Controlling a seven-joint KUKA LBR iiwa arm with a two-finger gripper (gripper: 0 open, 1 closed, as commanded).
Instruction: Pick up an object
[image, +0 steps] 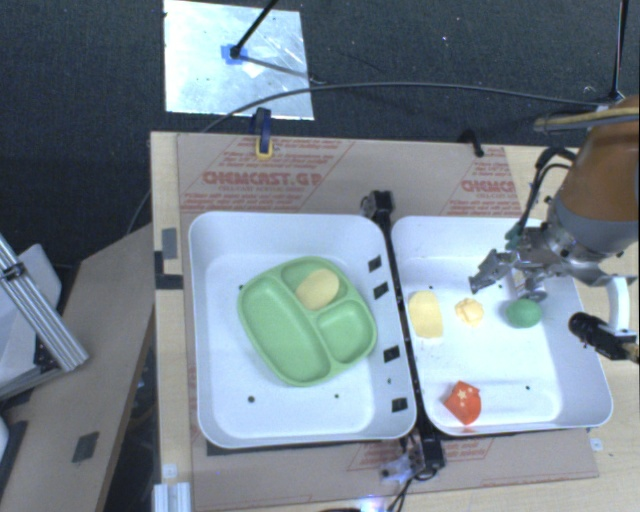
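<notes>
Over the right shallow white bin, the two-finger gripper hangs.
Its fingers spread apart, gripping nothing, beside a small round green object.

Arm cut off — right edge.

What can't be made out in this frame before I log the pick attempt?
- Gripper, camera view: fingers small and seen at a slant, open or shut unclear; contact with anything unclear.
- Green object: its top edge sits under the wrist hardware, so its shape is uncertain.
- Arm: cut off by the right edge above the orange band.
- Small yellow object: too small to identify.
</notes>
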